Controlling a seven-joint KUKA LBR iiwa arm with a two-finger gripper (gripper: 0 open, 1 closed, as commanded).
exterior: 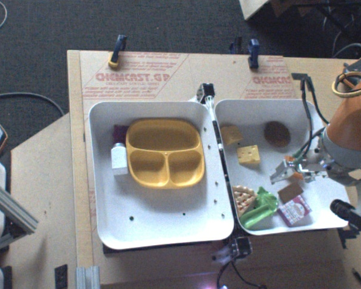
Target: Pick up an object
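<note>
The wooden bench (78,161) is carrying two white bins, and in the right bin (253,110) the gripper (284,173) is hanging low with its fingers spread apart and nothing between them. The approach step is probably in hand: the brown block (290,192) is lying just below the fingers, so the next move is calling for a small shift and a descent before closing. The pink packet (295,211) and the bin's near wall are crowding that side, while toward the cheese wedge (248,155) the floor is leaving more room.
</note>
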